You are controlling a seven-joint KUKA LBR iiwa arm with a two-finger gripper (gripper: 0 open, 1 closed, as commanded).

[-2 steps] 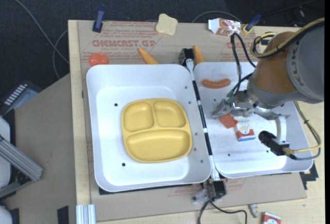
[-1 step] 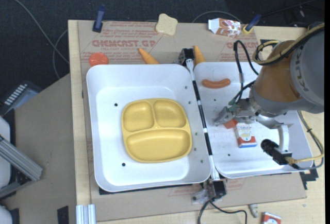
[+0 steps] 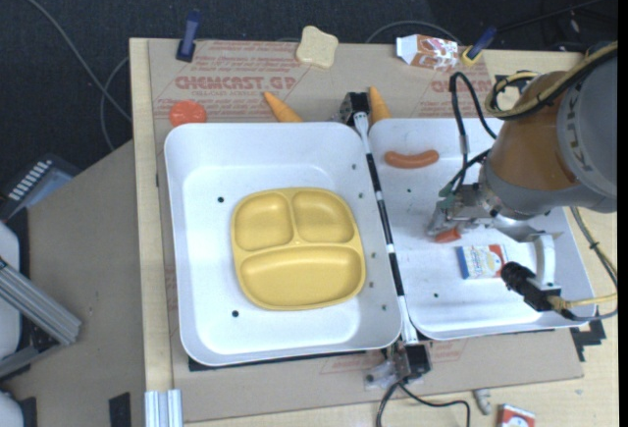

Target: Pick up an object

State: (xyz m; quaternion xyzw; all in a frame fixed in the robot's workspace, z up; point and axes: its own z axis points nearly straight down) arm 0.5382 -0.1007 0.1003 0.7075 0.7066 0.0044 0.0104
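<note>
The arm's gripper [image 3: 453,215] is down low in the right-hand white bin [image 3: 432,309], and from where I stand its wrist and grey body hide the tips, so I cannot tell how it is set. Just under its end a small red-orange piece [image 3: 446,235] pokes out on the bin floor, seemingly touching or right beside the tool. That looks like the likeliest target, but nothing shows it actually gripped.

The worry is that the piece is small and lies flat. If the gripper comes in slightly off, I'd expect it to skid away or get pressed into the floor rather than lifted.

A small blue-and-white carton [image 3: 479,261] lies just beside it, towards the near edge, close enough to be nudged or pinched along by mistake. A long orange sausage-shaped toy [image 3: 410,158] sits well apart near the far wall, out of harm's way.

The black cable looping off the wrist also hangs close over the bin and could drag across the carton as the arm lifts.
</note>
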